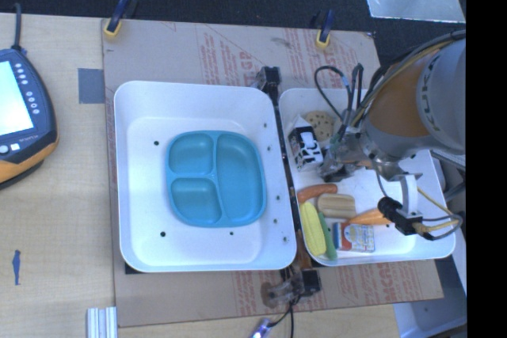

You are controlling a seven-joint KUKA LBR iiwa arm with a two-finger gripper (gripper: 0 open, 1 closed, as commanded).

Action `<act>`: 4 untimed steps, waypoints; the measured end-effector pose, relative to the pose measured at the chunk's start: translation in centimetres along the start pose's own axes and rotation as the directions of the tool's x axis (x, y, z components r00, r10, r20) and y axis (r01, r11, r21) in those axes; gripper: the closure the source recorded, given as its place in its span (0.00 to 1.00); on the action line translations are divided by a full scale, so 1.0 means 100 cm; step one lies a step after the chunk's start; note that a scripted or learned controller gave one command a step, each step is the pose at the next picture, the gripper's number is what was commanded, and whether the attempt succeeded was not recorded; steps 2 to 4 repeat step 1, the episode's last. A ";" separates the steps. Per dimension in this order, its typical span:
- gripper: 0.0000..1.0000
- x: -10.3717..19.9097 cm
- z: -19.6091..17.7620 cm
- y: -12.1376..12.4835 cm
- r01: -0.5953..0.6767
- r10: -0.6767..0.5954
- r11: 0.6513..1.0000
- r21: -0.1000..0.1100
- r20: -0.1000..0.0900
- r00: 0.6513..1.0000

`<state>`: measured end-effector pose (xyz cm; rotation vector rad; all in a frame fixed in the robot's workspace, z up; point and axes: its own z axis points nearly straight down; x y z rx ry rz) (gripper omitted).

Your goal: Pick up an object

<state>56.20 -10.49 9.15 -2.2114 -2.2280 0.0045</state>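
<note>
My gripper (329, 162) hangs low in the right bin (428, 249), at its upper middle, just right of a black and white object (305, 146). A round tan cookie (321, 123) lies above it. Below the gripper lie a reddish sausage (317, 191), a tan bread roll (337, 206), a corn cob (314, 229), an orange carrot (366, 217) and a small printed packet (355, 237). The arm and its cables hide the fingertips.
The left bin (135, 170) holds a blue divided plate (215, 177). A teach pendant (20, 115) lies on the bench at far left. Clamps sit at the cardboard's back edge and between the bins. The arm's grey body covers the right bin's upper right.
</note>
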 end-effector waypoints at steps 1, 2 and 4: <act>1.00 -0.066 0.000 -0.032 -0.005 0.005 1.000 0.000 -0.001 1.000; 1.00 -0.066 0.000 -0.032 -0.005 0.005 1.000 0.000 -0.001 1.000; 1.00 -0.066 0.000 -0.032 -0.005 0.005 1.000 0.000 -0.001 1.000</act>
